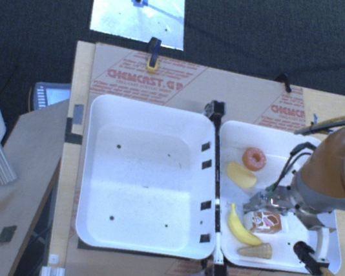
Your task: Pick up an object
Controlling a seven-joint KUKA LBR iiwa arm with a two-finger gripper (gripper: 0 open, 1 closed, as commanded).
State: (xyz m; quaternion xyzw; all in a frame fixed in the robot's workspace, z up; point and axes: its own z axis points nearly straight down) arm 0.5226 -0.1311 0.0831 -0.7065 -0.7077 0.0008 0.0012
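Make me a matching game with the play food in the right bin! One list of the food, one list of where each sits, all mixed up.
Things:
1. donut
2. banana
3. ice cream cone
4. lemon-yellow piece

Places:
A. nearest the bin's front edge
B. just below the donut
C. farthest back in the bin
D. between the yellow piece and the cone, by the divider

Pairs: 1-C, 2-D, 3-A, 4-B

smooth glossy white plastic bins [154, 131], matt cardboard sheet [169, 78] beneath
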